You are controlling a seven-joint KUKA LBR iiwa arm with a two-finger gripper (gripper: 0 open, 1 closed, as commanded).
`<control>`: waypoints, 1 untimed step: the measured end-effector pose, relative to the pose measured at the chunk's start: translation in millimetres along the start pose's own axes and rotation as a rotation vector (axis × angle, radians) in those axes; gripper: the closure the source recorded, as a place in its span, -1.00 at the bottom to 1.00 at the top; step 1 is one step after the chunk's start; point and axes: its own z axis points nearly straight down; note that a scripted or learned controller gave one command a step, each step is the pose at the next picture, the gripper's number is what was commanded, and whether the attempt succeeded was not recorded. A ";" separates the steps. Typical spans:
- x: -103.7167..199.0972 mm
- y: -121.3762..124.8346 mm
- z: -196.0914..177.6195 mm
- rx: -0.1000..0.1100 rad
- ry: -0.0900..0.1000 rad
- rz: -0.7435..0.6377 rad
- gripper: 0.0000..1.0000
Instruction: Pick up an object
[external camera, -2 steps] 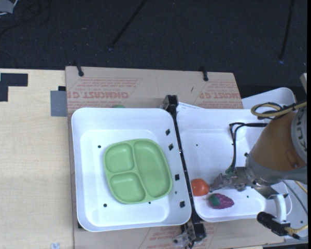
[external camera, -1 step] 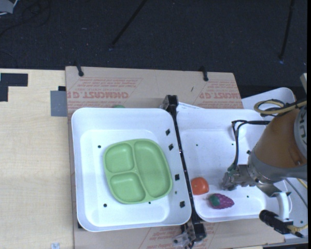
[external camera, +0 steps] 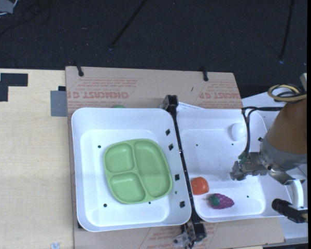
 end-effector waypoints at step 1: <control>0.0 11.1 -53.5 0.000 0.000 0.000 1.00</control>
